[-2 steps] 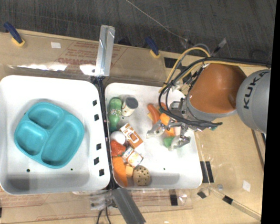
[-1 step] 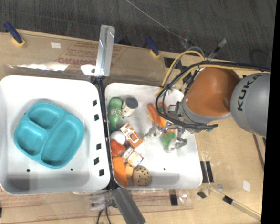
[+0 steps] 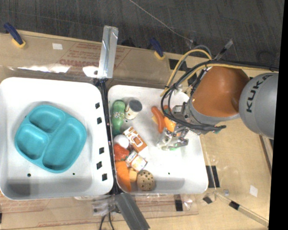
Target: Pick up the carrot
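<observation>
this is a robotics lab or test cell, not a home. an industrial arm [image 3: 234, 96], grey with an orange band and loose cables, reaches over a cardboard-covered bench [image 3: 153, 58]. two shallow white bins [image 3: 4, 141] sit side by side, held in place with blue clamps [image 3: 14, 35] and metal brackets [image 3: 108, 53]. black tape marks [image 3: 211, 175] sit on the bench surface. toy food and small packages [image 3: 131, 150] lie in the right bin, a teal divided tray [image 3: 50, 137] in the left. dark carpet [image 3: 68, 6] lies beyond.
</observation>
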Robot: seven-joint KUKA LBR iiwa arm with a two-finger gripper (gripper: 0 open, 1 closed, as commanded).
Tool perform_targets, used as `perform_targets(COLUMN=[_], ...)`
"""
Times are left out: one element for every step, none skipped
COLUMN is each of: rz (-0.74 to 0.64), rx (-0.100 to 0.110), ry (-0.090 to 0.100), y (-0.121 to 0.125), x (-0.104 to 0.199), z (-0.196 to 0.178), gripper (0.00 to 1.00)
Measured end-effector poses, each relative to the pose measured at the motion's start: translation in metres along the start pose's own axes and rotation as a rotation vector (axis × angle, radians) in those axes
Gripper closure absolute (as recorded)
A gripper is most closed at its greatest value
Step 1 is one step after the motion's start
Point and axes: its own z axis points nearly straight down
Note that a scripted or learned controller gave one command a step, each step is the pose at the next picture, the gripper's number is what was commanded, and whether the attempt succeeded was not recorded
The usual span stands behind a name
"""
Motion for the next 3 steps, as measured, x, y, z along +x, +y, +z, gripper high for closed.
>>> perform_targets(rz=[-0.160,-0.499,-0.869], rx=[-0.001,0.001,-0.001], ry=[0.002,0.001,0.000], y=[0.077,0.050,0.024], x=[0.042,0.026,-0.020], z=[-0.027,-0.033,-0.030], gripper=[1.00,1.00,1.00])
